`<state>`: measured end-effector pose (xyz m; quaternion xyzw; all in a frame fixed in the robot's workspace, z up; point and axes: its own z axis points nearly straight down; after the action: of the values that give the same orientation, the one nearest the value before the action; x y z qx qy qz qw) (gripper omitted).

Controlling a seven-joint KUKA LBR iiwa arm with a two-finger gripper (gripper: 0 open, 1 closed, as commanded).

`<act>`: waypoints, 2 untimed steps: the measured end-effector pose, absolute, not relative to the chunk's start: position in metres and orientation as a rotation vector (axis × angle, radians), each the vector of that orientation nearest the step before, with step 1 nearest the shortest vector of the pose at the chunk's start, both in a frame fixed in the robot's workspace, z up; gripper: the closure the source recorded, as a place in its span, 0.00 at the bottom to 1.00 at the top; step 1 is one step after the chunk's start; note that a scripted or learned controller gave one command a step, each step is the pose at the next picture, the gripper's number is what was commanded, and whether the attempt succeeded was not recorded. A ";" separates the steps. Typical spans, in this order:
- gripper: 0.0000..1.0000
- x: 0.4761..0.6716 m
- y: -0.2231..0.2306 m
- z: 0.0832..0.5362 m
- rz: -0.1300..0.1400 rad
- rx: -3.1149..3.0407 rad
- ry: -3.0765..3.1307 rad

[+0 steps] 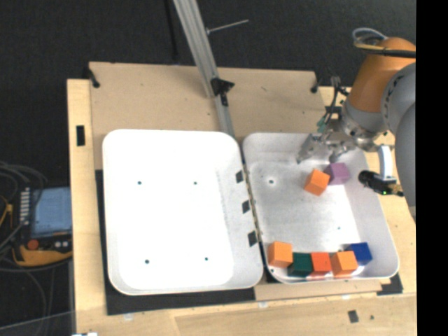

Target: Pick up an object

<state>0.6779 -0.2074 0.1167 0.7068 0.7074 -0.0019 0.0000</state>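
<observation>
Camera view | gripper [323, 156] above orange cube [317, 182] | purple cube [339, 173] beside

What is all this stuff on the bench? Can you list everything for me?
Bins: 2, white, side by side on the bench; left bin, right bin.
Orange blocks: 4; one mid right bin, three along its near edge.
Purple block: 1, beside the mid orange one.
Green block: 1, near edge.
Blue block: 1, near edge.
Metal pole: 1, grey, slanting behind the bins.
Arm: 1, grey and orange, right side.
Tool: 1, above the right bin's far part.
</observation>
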 end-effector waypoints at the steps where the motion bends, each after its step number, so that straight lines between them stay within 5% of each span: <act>1: 1.00 0.680 -0.209 0.132 -0.004 2.212 2.220; 2: 1.00 0.676 -0.201 0.183 0.007 2.215 2.220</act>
<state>0.6765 -0.2014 0.1835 0.7062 0.7080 0.0022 0.0027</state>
